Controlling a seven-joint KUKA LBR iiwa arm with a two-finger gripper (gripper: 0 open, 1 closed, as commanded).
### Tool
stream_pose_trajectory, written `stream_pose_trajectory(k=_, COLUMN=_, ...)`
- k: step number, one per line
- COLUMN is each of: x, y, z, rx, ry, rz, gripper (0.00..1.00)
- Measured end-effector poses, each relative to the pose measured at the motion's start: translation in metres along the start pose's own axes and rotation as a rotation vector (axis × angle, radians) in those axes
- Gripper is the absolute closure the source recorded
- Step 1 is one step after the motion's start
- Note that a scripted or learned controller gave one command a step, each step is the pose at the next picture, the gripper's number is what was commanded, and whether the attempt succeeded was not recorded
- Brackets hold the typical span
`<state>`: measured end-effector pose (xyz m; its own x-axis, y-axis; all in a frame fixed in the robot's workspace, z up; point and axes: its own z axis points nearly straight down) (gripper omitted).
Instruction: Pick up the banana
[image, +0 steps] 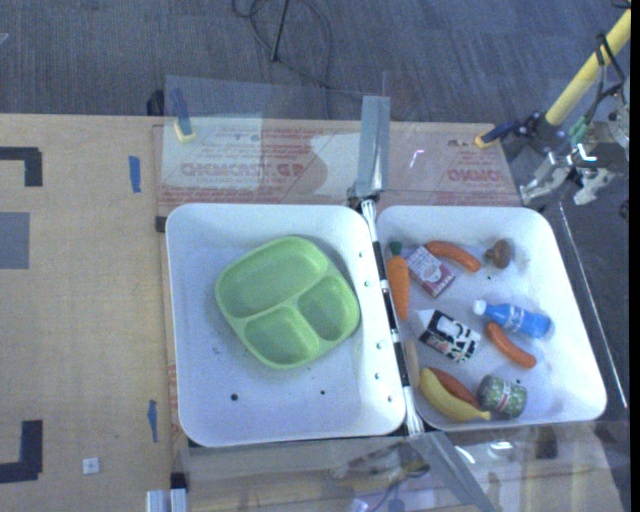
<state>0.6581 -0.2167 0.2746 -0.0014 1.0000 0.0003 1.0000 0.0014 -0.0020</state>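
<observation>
Banana (448, 394): lying in the right bin (575, 290), at its near-left corner — just beside the wall shared with the left bin (190, 300).
Long axis: running from upper left to lower right, curve sagging toward the near rim.
Gripper (570, 170): hanging outside the right bin, past its far right corner — the banana is lying well apart from it, diagonally across the bin.
Jaws: too small and blurred here; I cannot tell whether they are apart or together.
Neighbours: a sausage (455, 384) is touching the banana's upper side, a green can (501, 397) is sitting at its right tip.
Room: tight, I judge — wall on one side, can on the other.
Surface: smooth white bin floor; a green tray (288, 301) is sitting in the left bin.
</observation>
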Motion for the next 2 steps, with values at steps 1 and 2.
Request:
stream_pose_trajectory(k=1, x=0.034, y=-0.021, z=0.168, rx=0.0, ry=0.001, rz=-0.045, gripper=0.0)
stream_pose_trajectory(k=2, x=0.07, y=-0.027, z=0.189, rx=-0.003, ry=-0.001, rz=0.364, gripper=0.0)
